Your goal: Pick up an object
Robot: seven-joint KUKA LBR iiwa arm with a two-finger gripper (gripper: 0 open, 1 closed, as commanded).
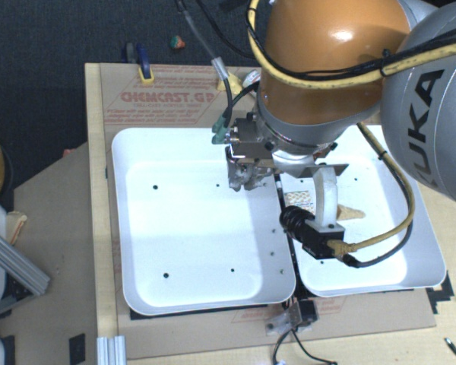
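Pincer (245, 175) hangs over the left white bin (137, 204), its state unreadable; the patterned flat packet (300, 199) likely light, thin, best pinched at an edge.

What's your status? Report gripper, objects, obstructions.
Gripper low over left bin, near the divider. Small patterned object and tan piece lie in right bin, ungrasped. Arm body overhangs right bin, partly hiding it.

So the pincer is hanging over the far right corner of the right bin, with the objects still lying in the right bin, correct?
Not quite. In the camera view the pincer hangs over the left bin, near its right edge. The objects do lie in the right bin.
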